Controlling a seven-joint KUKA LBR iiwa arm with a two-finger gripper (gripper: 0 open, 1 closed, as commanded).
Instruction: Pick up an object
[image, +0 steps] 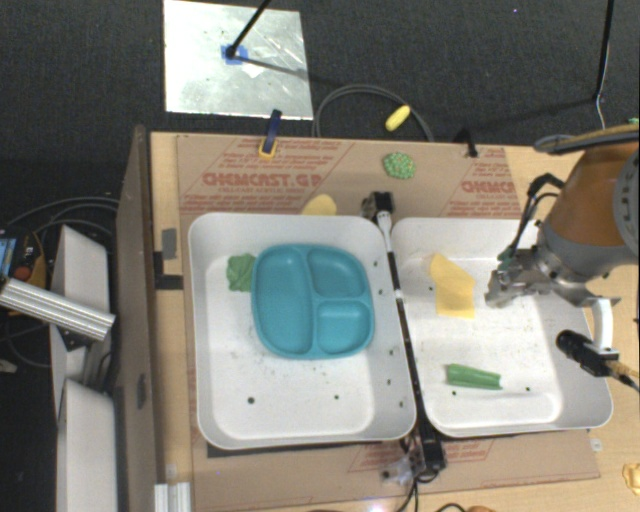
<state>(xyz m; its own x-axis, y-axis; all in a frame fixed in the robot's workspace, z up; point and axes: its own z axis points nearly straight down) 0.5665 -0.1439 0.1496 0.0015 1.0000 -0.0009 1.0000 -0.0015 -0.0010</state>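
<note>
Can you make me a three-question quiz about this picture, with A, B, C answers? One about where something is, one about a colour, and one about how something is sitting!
1. Where is the blue plate?
A. In the left bin
B. In the right bin
C. On the floor

2. What colour is the long thin piece near the front of the right bin?
A. Red
B. Green
C. Purple

3. How does the yellow piece sit?
A. Stacked on the blue plate
B. Lying on the right bin's floor
C. Hanging from a cable

Answers:
1. A, the plate rests inside the left bin.
2. B, the long green piece is plainly green.
3. B, it lies on the bin floor, just left of the gripper.
</note>
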